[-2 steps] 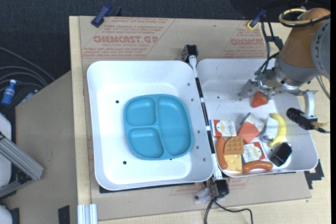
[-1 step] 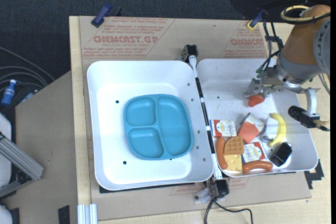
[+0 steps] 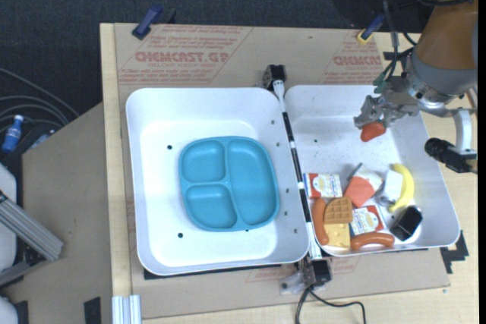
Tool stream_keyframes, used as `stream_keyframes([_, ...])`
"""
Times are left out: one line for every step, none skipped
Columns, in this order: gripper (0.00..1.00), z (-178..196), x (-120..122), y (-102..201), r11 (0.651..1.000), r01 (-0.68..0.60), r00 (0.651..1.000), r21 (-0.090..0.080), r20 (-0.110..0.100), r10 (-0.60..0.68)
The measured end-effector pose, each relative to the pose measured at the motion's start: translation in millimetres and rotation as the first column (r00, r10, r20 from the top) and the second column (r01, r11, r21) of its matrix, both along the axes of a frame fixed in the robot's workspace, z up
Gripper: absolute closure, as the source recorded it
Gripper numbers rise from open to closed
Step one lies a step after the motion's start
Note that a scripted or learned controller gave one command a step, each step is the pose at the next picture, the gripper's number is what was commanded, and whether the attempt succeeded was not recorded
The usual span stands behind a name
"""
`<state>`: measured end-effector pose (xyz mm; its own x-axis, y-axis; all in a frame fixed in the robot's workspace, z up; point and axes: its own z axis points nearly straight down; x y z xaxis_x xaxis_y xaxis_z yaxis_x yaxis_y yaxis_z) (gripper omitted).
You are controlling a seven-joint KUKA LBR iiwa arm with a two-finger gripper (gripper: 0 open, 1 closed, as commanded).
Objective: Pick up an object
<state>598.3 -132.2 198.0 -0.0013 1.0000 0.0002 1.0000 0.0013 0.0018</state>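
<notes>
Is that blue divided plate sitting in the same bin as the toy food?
No, the blue plate lies in the left bin; the toy food is piled in the right bin.

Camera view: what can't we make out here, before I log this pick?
- Gripper: small and blurred; the orange-red object sits right under it, but whether it is gripped can't be told.
- Arm: cut off by the top and right edges.
- Cartons: print too small to read.
- Waffle and sausage: overlapping in the right bin's pile, so their edges are partly hidden.
</notes>
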Motion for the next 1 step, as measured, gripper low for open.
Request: stream_keyframes([1.00, 42.8, -85.2, 66.4, 1.000, 0.000, 1.000, 0.001, -0.005, 0.000])
